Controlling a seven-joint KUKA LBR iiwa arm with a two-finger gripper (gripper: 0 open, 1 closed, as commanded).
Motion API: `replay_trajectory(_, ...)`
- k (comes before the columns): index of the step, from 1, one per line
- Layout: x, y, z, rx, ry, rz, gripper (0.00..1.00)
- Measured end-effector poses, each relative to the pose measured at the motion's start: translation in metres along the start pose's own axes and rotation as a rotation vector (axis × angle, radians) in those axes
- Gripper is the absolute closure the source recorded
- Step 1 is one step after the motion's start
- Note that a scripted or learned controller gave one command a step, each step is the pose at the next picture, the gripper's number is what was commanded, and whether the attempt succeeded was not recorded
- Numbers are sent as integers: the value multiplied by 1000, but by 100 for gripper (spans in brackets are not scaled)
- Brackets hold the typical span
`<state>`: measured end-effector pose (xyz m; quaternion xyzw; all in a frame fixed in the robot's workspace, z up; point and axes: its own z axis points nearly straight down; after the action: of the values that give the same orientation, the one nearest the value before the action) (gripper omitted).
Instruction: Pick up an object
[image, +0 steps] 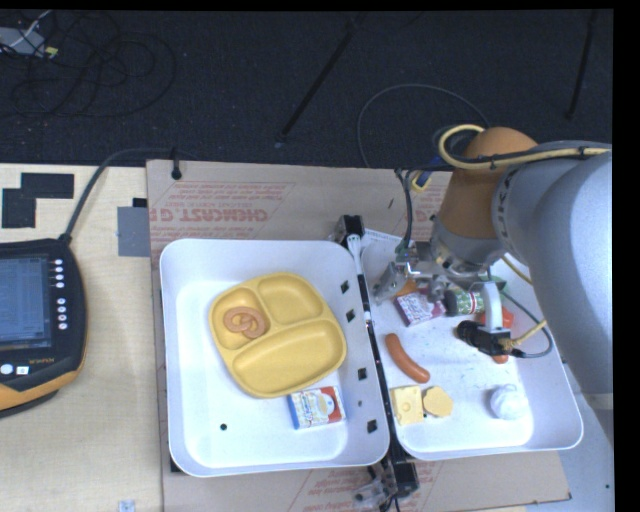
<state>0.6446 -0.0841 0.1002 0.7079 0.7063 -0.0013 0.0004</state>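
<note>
Reaches in from the right of the frame and hangs the gripper (405, 280) low over the upper left corner of the right bin (545, 440), close to the divider (365, 330) between the two bins. Gives no way, from this slant, to tell whether open or closed; shows nothing clearly clamped.

Sits there most likely on account of the small purple-red packet (415, 308), which lies just below it in the frame, touching or only just apart: cannot say which. Looks the likeliest target for the pick, being nearest, flat, and free of neighbours on its lower side.

Finds other candidates loose on the same floor:
- a sausage (408, 358) lying aslant below the packet, near the divider
- two yellow cheese pieces (407, 405) side by side at the bin's lower left
- a white lump (505, 402) toward the lower right
- a green-and-white container (478, 300) right of the packet, half tucked under the arm (560, 250)

Spreads them far enough apart, mostly, to allow a descent on one without nudging the next; crowds only the patch beside the packet.

Has no apparent business with the left bin (185, 400). Holds there a yellow divided plate (290, 350) near the centre, a brown ring (243, 321) in its upper left compartment, and a small printed box (317, 407) just below the plate, all well apart from the gripper.

Shows every item down on a bin floor, so counts the pick as not yet done. Risks, by the look of it, sliding so thin a packet toward the divider instead of lifting it.
</note>
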Motion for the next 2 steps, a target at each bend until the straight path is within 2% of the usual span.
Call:
replay_trajectory(1, -7, -75, 10, -9, -3, -1, 0)
replay_trajectory(2, -10, -72, 1, -6, -7, 2, 100)
